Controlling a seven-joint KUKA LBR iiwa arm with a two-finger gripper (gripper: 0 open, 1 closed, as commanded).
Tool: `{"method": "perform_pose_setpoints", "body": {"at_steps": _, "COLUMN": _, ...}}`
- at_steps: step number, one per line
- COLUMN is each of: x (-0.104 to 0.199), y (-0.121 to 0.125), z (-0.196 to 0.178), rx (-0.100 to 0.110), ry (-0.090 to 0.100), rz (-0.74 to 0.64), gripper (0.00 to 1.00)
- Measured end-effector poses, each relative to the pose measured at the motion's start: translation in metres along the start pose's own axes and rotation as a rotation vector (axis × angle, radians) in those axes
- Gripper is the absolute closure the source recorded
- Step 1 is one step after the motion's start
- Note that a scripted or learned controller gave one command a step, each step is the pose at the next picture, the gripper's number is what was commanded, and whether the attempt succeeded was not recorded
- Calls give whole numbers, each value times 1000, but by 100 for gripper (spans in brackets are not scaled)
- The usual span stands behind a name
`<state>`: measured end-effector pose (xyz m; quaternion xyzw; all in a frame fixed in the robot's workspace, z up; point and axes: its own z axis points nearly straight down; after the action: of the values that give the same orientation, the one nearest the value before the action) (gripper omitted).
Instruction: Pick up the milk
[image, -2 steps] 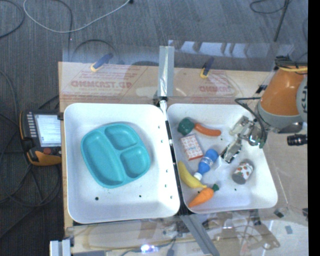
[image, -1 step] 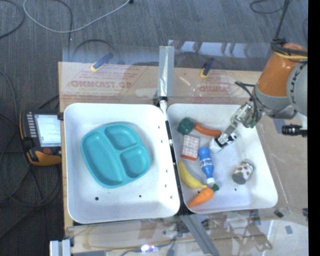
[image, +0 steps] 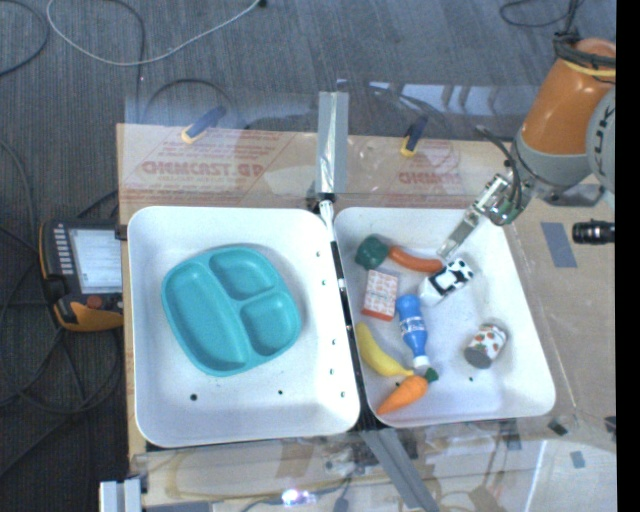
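The milk (image: 449, 279) is a small white carton with black cow patches. It lies tilted in the upper middle of the right bin (image: 530, 390), just right of an orange sausage-like piece (image: 413, 261). My gripper (image: 452, 243) reaches down at a slant from the upper right. Its tip hangs just above and behind the milk, close to it, with nothing seen held.
The right bin also holds a dark green piece (image: 373, 250), a pink box (image: 380, 294), a blue bottle (image: 412, 330), a banana (image: 378, 353), a carrot (image: 405, 392) and a brown-and-white spotted piece (image: 485, 345). A teal divided plate (image: 232, 308) sits in the left bin (image: 150, 400).
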<state>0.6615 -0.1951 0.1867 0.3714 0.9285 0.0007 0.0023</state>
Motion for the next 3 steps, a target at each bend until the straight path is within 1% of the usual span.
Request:
{"method": "perform_pose_setpoints", "body": {"at_steps": 1, "x": 2, "y": -37, "z": 75, "rx": -11, "ry": -20, "rz": 50, "gripper": 0}}
{"method": "perform_pose_setpoints", "body": {"at_steps": 2, "x": -22, "y": -19, "z": 73, "rx": 0, "ry": 0, "rz": 102, "gripper": 0}}
{"method": "perform_pose_setpoints", "body": {"at_steps": 3, "x": 14, "y": -33, "z": 72, "rx": -5, "ry": -15, "rz": 128, "gripper": 0}}
